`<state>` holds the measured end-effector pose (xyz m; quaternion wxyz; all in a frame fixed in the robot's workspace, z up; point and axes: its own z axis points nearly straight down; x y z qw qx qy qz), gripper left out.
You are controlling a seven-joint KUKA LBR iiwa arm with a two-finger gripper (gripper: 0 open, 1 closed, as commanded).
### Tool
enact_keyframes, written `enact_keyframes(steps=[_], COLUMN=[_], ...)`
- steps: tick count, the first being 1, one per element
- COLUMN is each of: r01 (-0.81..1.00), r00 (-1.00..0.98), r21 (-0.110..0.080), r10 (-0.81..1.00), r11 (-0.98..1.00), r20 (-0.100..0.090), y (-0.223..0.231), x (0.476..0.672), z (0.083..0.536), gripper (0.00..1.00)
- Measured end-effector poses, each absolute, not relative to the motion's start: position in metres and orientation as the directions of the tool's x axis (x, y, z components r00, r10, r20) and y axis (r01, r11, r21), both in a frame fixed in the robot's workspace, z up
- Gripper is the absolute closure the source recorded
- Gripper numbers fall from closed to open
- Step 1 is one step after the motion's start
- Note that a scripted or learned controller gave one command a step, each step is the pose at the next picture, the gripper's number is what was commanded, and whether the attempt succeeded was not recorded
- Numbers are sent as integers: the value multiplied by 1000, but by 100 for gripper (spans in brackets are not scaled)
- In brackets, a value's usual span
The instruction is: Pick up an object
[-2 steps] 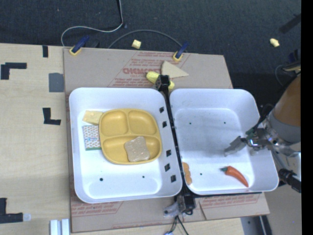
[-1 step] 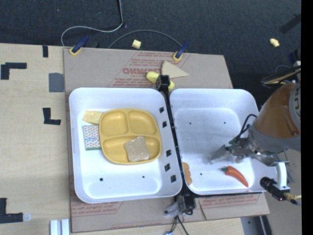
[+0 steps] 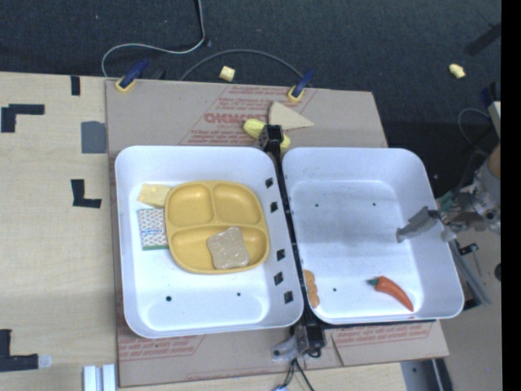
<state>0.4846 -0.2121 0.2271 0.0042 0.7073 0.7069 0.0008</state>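
- Two white bins side by side on the surface; right bin (image 3: 358,169) carries an orange pepper (image 3: 391,292) near its front right corner.
- Hand (image 3: 419,225) at the right bin's right rim; finger state cannot be told.
- Risk: pepper lies close to the bin wall, so a descent may strike the rim or nudge it aside.
- Left bin (image 3: 134,243): yellow plate (image 3: 203,210) with a bread slice (image 3: 229,248), unlikely targets.

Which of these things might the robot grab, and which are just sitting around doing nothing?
Could be picked up:
- orange pepper, right bin
- brown piece at that bin's left wall
- bread slice on the yellow plate, left bin
- small packet beside the plate

Just lying about:
- black cable
- blue clamps
- cardboard sheet
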Motion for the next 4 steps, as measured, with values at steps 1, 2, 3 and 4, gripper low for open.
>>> enact_keyframes(steps=[1,2,3,4], r01=[1000,1000,1000,1000], r00=[-1,-2,3,0], r21=[-10,-3,16,-8], r10=[1000,1000,1000,1000], r11=[1,2,-3,0], r20=[4,1,-10,3], y=[-195,-157,-228,-212], x=[481,483,485,482], z=[114,91,270,176], gripper=[0,0,0,0])
